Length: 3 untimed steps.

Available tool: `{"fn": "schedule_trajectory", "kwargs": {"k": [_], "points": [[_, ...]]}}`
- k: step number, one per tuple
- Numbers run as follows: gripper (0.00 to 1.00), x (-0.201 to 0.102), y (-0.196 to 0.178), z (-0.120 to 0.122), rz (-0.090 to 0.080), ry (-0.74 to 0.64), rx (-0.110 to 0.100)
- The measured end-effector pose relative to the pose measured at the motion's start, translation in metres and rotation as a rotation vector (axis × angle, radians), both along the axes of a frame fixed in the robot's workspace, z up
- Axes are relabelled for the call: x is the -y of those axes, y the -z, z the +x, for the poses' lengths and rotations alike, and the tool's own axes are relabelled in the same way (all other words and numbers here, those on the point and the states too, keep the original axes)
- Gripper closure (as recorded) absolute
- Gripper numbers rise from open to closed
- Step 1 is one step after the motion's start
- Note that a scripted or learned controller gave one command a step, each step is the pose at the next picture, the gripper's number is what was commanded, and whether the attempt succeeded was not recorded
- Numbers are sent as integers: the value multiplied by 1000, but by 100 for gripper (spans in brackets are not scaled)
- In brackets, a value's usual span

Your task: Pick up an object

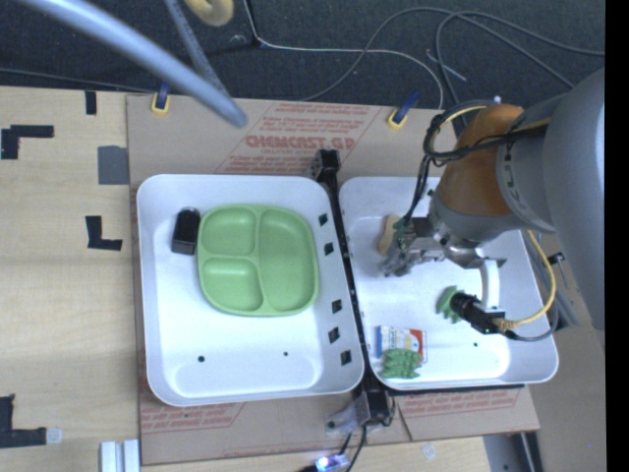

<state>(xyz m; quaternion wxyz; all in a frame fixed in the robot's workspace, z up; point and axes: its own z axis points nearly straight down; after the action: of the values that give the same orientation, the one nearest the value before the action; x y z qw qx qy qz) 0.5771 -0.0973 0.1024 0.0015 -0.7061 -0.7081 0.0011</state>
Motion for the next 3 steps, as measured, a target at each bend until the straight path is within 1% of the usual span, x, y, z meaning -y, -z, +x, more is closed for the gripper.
{"fn": "schedule_trajectory", "kwargs": {"k": [2, 3], "points": [[100, -11, -87, -5, -1, 2, 7], [100, -12, -149, -9, -1, 1, 8]]}}
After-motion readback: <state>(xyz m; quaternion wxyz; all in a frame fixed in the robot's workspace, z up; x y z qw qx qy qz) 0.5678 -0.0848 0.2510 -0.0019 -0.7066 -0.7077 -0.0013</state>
